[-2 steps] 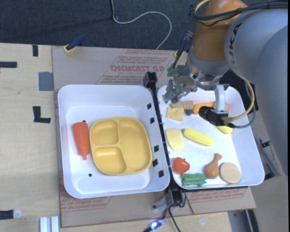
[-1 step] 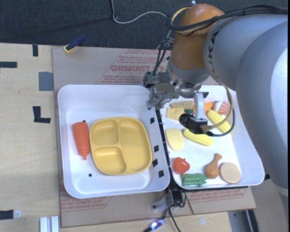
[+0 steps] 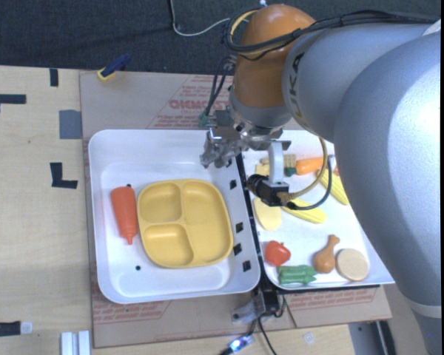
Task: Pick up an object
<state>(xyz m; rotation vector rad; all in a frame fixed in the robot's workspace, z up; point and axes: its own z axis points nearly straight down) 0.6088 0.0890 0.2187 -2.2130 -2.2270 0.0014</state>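
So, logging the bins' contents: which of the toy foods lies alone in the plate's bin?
The orange carrot, left of the yellow plate; the other foods sit in the right bin.

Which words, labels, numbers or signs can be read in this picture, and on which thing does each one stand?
Red printing on the cardboard sheet behind the left bin: upside down and too blurred to read.
Red printing on the cardboard's front edge below the right bin: too small to read.
Black tape marks on the wooden bench: shapes, not letters.
No text is legible anywhere.
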